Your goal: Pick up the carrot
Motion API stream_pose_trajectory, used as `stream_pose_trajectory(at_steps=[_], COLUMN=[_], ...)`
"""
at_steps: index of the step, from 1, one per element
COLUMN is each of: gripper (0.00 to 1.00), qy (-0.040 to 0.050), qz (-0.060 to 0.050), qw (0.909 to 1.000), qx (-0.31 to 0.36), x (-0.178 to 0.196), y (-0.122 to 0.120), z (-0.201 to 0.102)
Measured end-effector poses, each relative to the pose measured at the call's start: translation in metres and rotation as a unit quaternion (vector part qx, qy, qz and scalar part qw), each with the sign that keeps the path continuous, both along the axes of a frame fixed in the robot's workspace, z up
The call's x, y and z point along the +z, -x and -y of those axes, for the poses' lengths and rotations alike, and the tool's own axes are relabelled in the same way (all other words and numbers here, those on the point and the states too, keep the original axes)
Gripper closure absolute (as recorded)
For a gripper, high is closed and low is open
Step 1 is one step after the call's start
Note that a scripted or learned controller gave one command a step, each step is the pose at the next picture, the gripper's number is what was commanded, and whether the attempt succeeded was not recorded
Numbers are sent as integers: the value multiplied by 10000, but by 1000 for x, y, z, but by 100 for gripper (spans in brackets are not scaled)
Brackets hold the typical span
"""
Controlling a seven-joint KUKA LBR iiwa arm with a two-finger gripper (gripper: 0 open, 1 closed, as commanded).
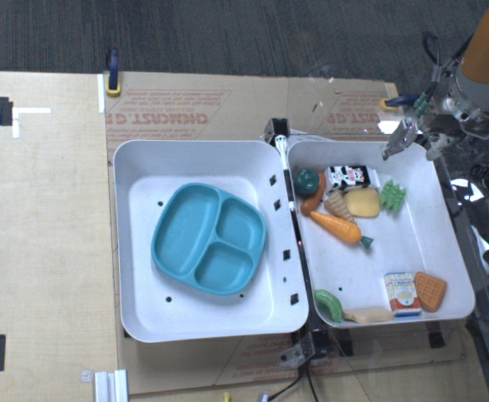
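Orange carrot (337, 225) lies down-left of hand (404, 143), well apart.
Long axis runs upper-left to lower-right; hand's opening: cannot tell.

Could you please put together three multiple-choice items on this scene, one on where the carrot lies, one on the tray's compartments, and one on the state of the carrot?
1. Where does the carrot lie?
A. In the right bin
B. On the blue tray
C. On the bare bench

2. How many compartments does the blue tray have?
A. Two
B. Three
C. Five

3. What is the state of the carrot?
A. Raised above the bin in the end effector
B. Standing upright on the tray
C. Lying on the bin floor, apart from the end effector

Answers: 1 A, it rests among the toy foods in the right bin. 2 B, one large section and two smaller ones show. 3 C, the end effector hangs over the bin's far right corner, away from the carrot.
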State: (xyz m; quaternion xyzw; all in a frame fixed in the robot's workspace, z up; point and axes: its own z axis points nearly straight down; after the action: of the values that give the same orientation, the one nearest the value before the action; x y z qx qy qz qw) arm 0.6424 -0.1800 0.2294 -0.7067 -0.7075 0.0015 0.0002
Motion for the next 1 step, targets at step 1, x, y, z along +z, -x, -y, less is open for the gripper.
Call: stream_pose_trajectory(at_steps=[1], gripper=[0], qy=[-6], qz=[9], qw=[9999], qx=[-158], x=[-121], y=[32], z=[-53])
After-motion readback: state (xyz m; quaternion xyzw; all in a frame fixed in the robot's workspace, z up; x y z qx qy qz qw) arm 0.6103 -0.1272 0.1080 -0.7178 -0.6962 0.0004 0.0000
